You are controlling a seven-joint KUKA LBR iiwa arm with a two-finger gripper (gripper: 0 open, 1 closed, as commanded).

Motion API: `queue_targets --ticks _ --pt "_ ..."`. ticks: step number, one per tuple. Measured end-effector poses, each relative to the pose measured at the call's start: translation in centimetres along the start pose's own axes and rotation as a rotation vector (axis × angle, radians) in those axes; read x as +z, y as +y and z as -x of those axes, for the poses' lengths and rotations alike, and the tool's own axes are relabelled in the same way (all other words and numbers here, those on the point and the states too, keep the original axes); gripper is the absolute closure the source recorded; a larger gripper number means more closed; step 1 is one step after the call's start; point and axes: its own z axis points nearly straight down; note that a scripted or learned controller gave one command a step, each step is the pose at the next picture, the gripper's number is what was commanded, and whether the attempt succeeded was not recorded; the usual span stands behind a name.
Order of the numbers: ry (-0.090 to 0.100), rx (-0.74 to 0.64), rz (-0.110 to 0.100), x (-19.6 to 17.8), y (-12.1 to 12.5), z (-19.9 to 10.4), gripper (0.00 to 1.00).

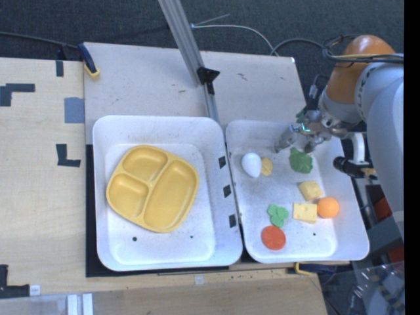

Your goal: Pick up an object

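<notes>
The right bin (341, 241) holds several toy foods: a white egg (251, 164) beside a small yellow piece (266, 167), a green lump (301, 161), a yellow block (310, 190), an orange ball (327, 207), a yellow cheese wedge (304, 212), a green leafy piece (277, 214) and a red tomato (273, 237). My gripper (296, 142) hangs over the far part of this bin, just beyond the green lump and right of the egg. Its fingers stand open, and I see nothing between them.
The left bin (105, 241) carries a yellow divided plate (152, 187). A metal pole (184, 35) slants across the bench behind the bins. The grey arm with its orange band (357, 64) fills the upper right.
</notes>
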Motion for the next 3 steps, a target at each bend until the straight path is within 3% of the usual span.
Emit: queue_targets --ticks 3 --pt "0.0 0.0 0.0 0.02 -0.01 0.0 0.0"
